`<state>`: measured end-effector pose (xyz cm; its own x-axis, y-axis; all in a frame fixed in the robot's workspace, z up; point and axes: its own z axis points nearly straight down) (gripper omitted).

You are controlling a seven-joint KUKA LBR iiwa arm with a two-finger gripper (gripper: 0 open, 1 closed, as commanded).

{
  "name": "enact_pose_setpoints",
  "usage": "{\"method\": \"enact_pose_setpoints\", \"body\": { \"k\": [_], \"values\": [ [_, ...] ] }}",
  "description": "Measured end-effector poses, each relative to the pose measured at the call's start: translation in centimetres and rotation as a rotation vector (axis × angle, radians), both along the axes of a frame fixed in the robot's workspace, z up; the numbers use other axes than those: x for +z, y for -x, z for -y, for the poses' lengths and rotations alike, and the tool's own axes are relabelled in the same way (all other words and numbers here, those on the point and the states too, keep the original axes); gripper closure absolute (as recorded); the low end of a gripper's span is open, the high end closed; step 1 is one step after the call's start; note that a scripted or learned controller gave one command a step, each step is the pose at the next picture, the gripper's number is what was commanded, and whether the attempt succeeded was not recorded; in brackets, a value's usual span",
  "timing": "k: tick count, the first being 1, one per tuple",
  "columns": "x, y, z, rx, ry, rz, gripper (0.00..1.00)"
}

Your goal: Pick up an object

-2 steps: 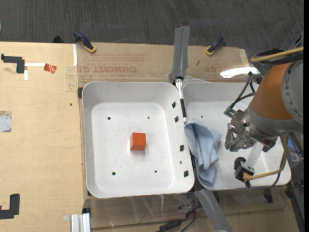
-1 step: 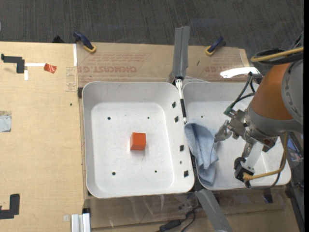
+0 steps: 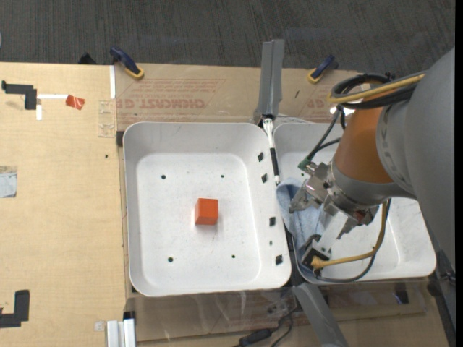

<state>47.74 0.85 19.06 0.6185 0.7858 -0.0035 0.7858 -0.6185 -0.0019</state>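
In the left bin [image 3: 155, 251], a little left of the middle of its floor, an orange cube [image 3: 207, 212] sits flat and alone, clear of all four walls. It is well apart from the gripper [image 3: 304, 198], with the two bins' adjoining rims between them.

The gripper is low over the right bin [image 3: 414, 246], near that bin's left wall. The grey arm [image 3: 434, 132] comes in from the right, and its orange band [image 3: 362, 147] hangs over the middle of that bin. Directly beneath and just left of the gripper lies a pale blue crumpled cloth [image 3: 290, 207], bunched against the left wall of the right bin. The gripper's tip overlaps the cloth's upper right edge. From this slant it is not clear whether the two touch, nor whether the gripper is spread or closed, since the wrist hides its tip. Nothing can be seen gripped in it.

Behind the bins a sheet of printed cardboard [image 3: 181, 96] lies on the wooden bench [image 3: 58, 215], pinned at its far edge by two blue-and-yellow clamps [image 3: 127, 63]. A grey post [image 3: 272, 78] stands at the far end of the gap between the bins.
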Motion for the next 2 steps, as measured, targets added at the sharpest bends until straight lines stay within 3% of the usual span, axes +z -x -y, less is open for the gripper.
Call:
{"method": "enact_pose_setpoints", "body": {
  "k": [1,2],
  "values": [
    [0.0,0.1,4.0,-0.020,0.000,-0.002,0.00],
    [0.0,-2.3,5.0,0.167,0.000,0.000,0.00]
  ]
}}
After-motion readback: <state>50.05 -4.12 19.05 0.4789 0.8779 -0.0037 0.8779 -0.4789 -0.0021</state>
